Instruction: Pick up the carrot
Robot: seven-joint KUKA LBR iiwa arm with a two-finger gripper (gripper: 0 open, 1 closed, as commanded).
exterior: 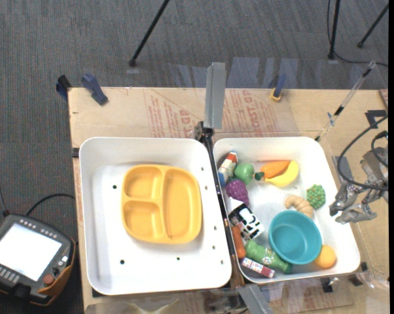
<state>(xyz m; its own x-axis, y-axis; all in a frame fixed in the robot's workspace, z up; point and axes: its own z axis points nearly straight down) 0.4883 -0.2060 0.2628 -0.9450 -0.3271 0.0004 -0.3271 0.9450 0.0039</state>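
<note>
Gripper [355, 205] sat outside the right bin [328, 159], just past its right wall, over the bench; nothing visible between its fingers, and whether they were apart or together could not be told. Carrot [274, 169] lay at the bin's far side, touching the banana [287, 174], well apart from the gripper.

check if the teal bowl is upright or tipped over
Upright: the teal bowl in the right bin shows its open mouth and inner floor facing up.
</note>
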